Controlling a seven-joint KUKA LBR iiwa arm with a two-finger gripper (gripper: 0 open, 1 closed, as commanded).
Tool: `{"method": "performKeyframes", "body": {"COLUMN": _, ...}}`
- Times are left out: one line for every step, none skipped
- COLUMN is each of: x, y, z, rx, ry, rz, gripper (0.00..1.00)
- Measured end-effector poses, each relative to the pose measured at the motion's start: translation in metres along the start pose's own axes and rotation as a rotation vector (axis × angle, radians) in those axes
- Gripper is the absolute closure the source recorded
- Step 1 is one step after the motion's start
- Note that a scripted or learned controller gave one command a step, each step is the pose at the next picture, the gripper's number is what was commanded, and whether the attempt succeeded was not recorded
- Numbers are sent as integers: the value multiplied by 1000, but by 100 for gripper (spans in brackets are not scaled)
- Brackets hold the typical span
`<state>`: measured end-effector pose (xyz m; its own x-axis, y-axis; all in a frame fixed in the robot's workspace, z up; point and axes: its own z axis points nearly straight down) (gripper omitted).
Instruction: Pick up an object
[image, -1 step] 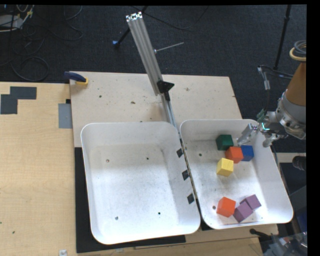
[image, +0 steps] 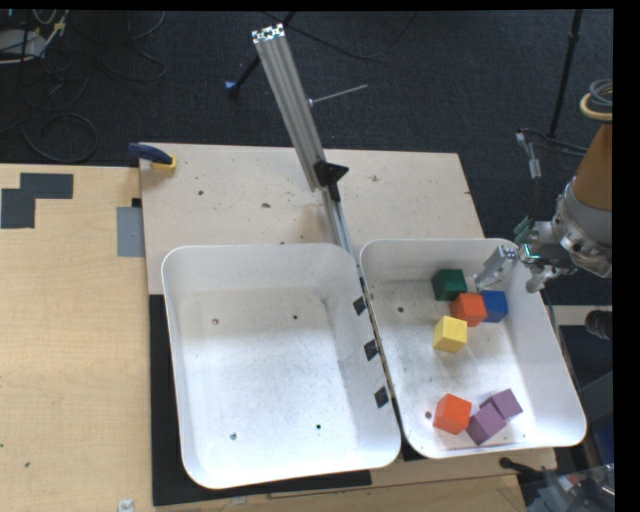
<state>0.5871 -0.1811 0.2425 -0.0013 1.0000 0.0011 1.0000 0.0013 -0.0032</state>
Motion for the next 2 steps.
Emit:
{"method": "performKeyframes", "body": {"x": 10, "y": -1, "z": 54, "rx": 5, "ry": 2, "rz": 0, "gripper": 0}}
{"method": "performKeyframes", "body": {"x": 19, "y": -8, "z": 111, "rx": 6, "ry": 2, "rz": 1, "gripper": 0}}
